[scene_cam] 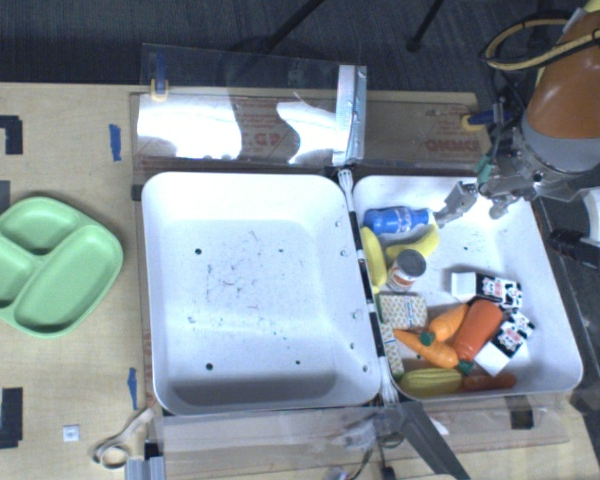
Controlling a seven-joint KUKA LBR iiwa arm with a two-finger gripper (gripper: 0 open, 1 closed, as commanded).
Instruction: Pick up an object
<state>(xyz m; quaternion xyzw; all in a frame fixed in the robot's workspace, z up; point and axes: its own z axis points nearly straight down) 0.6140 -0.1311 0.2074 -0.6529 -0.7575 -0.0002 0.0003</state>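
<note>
- End effector (477,200): two-finger unit on the grey arm with the orange band (572,96), positioned over the upper area of the right-hand shallow white bin (548,268). Two metallic fingers (456,204) are visible, spread apart, with nothing between them — no object is held.
- Blue plastic bottle with a white cap (395,218): lies on its side just left of the end effector, slightly lower in the view, apart from the fingers.
- Yellow banana-shaped toy (377,259): left of and below the end effector, curving under the bottle along the bin's left wall.
- Small round jar with a dark lid (409,266): below and left of the end effector, just beside the banana-shaped toy.
- Orange carrot-shaped toys (458,330): well below the end effector, in the cluster at the bin's near end, next to a patterned beige pouch (403,311).
- Black-and-white patterned blocks (508,313): below the end effector, slightly right, touching the carrot-shaped toys; a small white block (463,285) sits above them.
- Left-hand shallow white bin (180,368): well left of the end effector.
- Green divided plastic plate (46,264): far left of the end effector, on the wooden worktop (60,118) — outside both bins.
</note>
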